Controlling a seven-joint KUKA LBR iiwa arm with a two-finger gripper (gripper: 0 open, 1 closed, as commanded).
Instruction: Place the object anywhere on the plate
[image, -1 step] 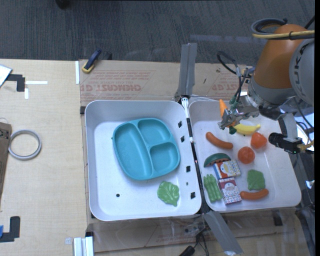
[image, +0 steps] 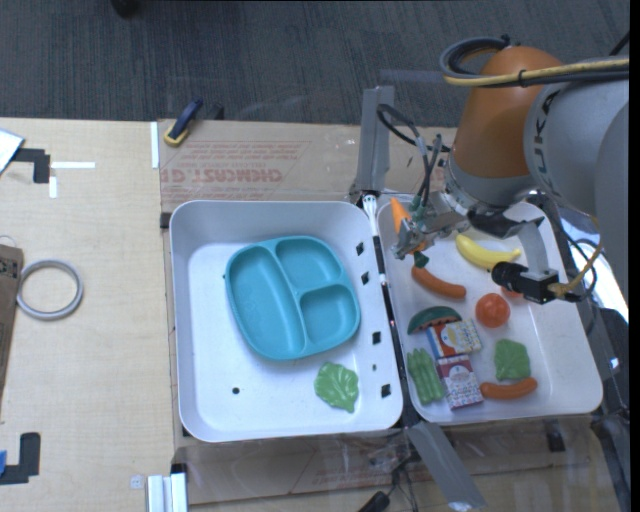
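Observation:
The blue three-part plate lies tilted in the left bin. A green leafy toy rests on that bin's floor just below the plate's lower right corner, apart from it. My gripper hangs low over the upper left corner of the right bin. It is next to an orange carrot and just above a red-orange sausage. Nothing clearly sits in the gripper.
The right bin also holds a banana, a tomato, a watermelon slice, small boxes, green beans, a green leaf and a second sausage. A tape roll lies on the bench, left.

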